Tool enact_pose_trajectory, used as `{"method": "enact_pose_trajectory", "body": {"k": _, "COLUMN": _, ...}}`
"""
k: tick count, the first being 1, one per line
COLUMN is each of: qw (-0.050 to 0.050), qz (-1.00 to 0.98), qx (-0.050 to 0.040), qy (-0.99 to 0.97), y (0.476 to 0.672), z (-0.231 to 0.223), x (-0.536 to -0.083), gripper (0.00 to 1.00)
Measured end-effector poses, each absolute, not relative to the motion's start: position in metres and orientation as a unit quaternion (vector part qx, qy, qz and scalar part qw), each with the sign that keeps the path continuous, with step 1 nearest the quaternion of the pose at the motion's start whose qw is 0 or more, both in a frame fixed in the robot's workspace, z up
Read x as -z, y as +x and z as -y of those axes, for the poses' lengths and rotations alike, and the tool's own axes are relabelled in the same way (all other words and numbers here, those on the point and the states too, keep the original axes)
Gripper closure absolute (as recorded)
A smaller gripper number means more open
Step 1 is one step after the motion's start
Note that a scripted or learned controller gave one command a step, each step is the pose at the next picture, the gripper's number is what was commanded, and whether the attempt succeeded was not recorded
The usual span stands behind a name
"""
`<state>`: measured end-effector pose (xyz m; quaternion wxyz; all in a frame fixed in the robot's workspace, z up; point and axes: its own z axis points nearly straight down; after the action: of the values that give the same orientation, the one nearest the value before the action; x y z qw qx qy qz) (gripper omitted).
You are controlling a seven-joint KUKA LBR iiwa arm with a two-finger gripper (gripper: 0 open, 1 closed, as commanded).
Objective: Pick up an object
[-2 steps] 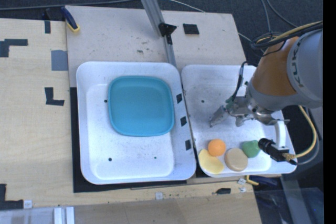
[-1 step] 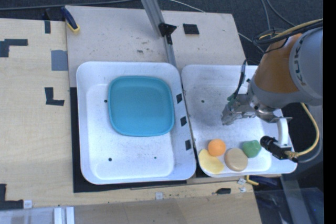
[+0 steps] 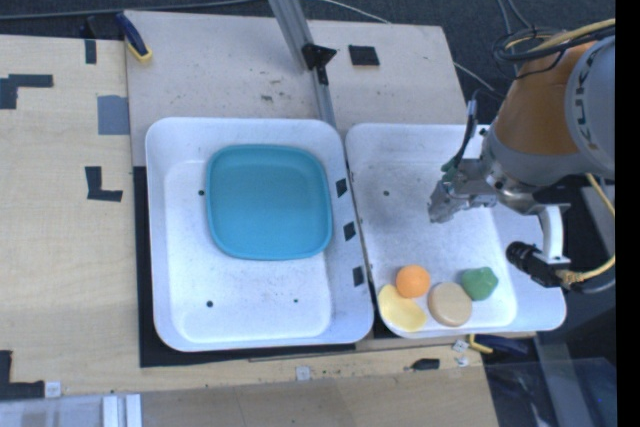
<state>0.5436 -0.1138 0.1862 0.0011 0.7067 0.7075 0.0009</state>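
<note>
Surface (image 3: 60, 215): carries two white bins side by side.
Left bin (image 3: 175, 315): holds a blue square plate (image 3: 268, 201), flat, centred.
Right bin (image 3: 400, 165): objects clustered at near edge.
Arm (image 3: 545, 115): reaches in from right.
Tool (image 3: 447, 202): over right bin's middle, above bare floor; finger state cannot be told.
Objects: yellow piece (image 3: 400, 311), tan disc (image 3: 450, 304), green piece (image 3: 480, 282), orange ball (image 3: 412, 281), close together.

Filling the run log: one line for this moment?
gripper above right bin | nothing seen held | four items at near edge | blue plate in left bin

Two white bins (image 3: 170, 215), one blue plate (image 3: 268, 202), four small objects (image 3: 440, 295).
</note>
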Motion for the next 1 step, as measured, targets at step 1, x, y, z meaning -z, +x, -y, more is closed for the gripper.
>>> {"method": "enact_pose_trajectory", "body": {"k": 1, "qw": 0.001, "qz": -0.707, "qx": -0.0005, "qy": 0.707, "y": 0.5438, "z": 0.1137, "x": -0.2164, "gripper": 1.00}}
